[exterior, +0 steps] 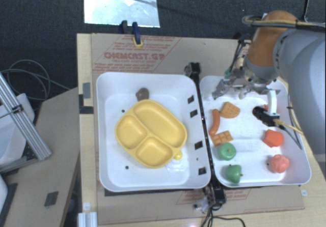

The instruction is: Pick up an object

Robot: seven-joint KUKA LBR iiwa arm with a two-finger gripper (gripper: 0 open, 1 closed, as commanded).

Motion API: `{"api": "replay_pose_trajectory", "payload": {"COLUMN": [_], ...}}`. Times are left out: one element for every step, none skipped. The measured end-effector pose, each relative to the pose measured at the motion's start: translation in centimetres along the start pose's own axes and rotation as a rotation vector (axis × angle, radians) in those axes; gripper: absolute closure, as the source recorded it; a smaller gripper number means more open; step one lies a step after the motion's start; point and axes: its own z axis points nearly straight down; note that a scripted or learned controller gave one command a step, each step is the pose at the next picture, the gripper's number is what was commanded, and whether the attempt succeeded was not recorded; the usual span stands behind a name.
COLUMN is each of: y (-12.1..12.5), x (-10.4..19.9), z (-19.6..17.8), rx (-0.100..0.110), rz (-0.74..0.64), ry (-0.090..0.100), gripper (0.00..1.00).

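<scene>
The nearest candidate, an orange waffle-shaped piece (230, 110), lies in the right bin (305, 170) near its far edge, just below my claw (235, 84). An orange sausage (215, 121) sits beside it toward the left wall; a second waffle piece (222, 138) and two green items lie nearer the front edge. To do this step well, in my judgement, I should centre over the waffle piece and descend straight, clear of the sausage. Nothing is seen between my fingers; whether they are spread or closed I cannot tell. My arm (298, 63) reaches in over the bin's far right corner, wrist angled down.
</scene>
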Motion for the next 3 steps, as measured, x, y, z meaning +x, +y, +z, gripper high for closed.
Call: {"api": "replay_pose_trajectory", "payload": {"y": [-0.2,-2.7,-11.7], "x": [-7.0,-10.3,-10.1], "z": [1.1,1.1,1.2], "rx": [0.002,0.004,0.011], "rz": [0.009,0.007,0.009], "ry": [-0.003,-0.001,0.002], "gripper": [0.00,0.00,0.00]}}
